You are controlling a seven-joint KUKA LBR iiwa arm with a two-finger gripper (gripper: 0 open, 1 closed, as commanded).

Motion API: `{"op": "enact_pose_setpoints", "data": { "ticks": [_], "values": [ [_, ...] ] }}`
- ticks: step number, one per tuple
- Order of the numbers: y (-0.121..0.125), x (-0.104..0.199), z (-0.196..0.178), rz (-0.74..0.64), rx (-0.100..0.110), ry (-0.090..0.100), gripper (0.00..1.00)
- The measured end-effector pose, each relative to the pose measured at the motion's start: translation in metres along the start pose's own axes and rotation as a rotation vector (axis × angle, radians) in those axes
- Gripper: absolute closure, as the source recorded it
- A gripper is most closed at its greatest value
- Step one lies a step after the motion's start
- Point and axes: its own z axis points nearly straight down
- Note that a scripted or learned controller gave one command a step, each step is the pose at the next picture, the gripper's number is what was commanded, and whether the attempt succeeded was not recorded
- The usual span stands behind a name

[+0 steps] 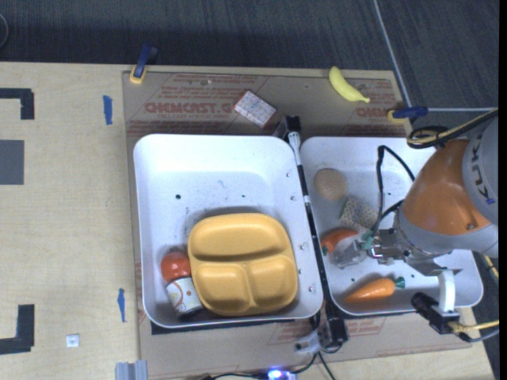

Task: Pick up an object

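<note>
The gripper (354, 248) is being held over the right bin (467, 291); the carrot (371, 290), lying lengthwise nine-to-three, is sitting toward five o'clock.

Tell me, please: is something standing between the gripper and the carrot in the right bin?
Nothing visible does. The gripper hangs over the right bin, and the carrot lies just below it in the picture, with bare bin floor between them. A red-orange object sits beside the gripper, not toward the carrot.

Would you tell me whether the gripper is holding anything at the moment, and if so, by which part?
It cannot be told. The gripper is low in the right bin, close against an orange-red object, with the carrot lying apart, but no grip is visible.
</note>
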Motion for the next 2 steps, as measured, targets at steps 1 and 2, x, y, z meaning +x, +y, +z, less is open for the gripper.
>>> {"op": "enact_pose_setpoints", "data": {
  "ticks": [1,2],
  "values": [
    [0.0014,0.0003,-0.0101,0.0,-0.004,-0.001,1.0],
    [0.0013,0.0003,-0.0101,0.0,-0.004,-0.001,0.0]
  ]
}}
